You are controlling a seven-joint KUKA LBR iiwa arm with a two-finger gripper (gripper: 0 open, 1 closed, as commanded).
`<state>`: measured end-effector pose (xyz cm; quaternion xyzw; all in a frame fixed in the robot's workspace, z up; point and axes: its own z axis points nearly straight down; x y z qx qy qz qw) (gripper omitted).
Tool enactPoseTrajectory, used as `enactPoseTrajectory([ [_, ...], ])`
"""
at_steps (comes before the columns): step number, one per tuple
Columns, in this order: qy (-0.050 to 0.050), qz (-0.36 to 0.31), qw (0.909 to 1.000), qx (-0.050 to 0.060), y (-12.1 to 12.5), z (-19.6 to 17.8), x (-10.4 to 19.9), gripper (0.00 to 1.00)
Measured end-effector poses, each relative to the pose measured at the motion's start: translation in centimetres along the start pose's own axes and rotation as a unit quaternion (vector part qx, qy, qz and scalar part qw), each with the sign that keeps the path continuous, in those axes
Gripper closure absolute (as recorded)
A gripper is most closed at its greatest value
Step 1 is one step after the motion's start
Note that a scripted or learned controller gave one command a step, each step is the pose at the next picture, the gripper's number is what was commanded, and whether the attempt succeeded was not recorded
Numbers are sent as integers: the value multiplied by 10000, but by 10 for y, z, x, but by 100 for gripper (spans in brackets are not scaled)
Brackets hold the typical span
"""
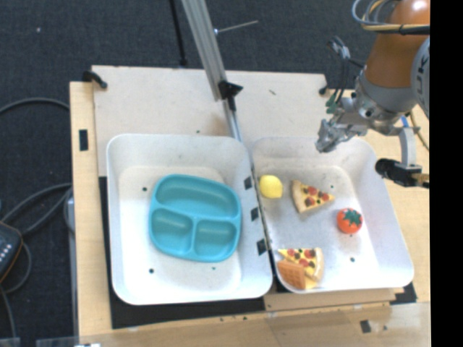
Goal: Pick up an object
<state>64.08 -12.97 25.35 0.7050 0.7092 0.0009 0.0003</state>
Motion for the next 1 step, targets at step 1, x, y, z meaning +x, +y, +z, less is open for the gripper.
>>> enactPoseTrajectory([
  [1,3,-3,10000,7,-24,-6,50,100],
])
